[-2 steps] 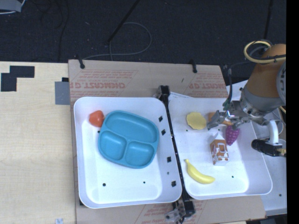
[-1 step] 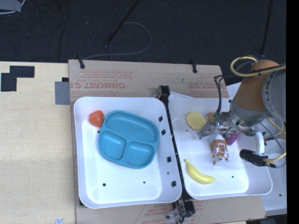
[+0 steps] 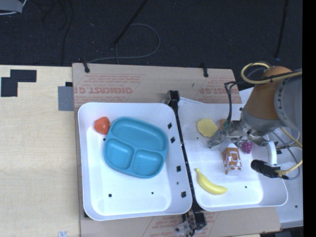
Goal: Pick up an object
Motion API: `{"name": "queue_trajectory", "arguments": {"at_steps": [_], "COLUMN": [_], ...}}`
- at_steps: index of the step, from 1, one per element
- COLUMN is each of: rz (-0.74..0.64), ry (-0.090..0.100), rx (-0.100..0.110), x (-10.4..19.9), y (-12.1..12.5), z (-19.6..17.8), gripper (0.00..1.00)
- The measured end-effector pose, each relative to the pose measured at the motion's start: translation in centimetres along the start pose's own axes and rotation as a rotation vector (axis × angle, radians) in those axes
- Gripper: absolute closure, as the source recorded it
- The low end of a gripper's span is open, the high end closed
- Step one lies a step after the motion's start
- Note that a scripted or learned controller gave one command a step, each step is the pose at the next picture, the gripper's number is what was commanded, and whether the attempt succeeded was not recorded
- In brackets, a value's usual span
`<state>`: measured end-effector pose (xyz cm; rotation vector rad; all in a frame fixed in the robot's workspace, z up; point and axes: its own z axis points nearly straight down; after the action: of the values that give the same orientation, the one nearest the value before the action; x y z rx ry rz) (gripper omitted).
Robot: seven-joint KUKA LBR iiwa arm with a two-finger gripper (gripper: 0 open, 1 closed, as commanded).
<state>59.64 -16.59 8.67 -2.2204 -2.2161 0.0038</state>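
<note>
The right bin [image 3: 256, 194] holds a yellow banana [image 3: 211, 183] near its front. An orange and white small carton [image 3: 231, 160] stands at its middle, and a flat pale yellow piece [image 3: 207, 127] lies toward the back. A purple bunch of grapes [image 3: 245, 145] sits beside the arm's wrist. My gripper [image 3: 219, 138] hangs low over the right bin, between the yellow piece and the carton, just up and left of the carton. Nothing visibly hangs from it.
The left bin [image 3: 94, 181] carries a blue divided plate [image 3: 135, 147] and a red-orange tomato [image 3: 101, 125] at its back left corner. A black divider rail [image 3: 181, 152] runs between the bins. The grey arm with its orange band [image 3: 264, 100] covers the right bin's back right part.
</note>
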Motion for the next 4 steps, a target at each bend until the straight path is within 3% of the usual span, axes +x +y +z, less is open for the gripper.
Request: {"name": "queue_trajectory", "arguments": {"at_steps": [1, 4], "rz": [0.003, -0.003], "ry": [0.0, -0.002], "rx": [0.0, -0.008], "x": [-0.1, -1.5], "y": [0.0, -0.6], "z": [-1.1, -15.4], "gripper": [1.0, 1.0]}}
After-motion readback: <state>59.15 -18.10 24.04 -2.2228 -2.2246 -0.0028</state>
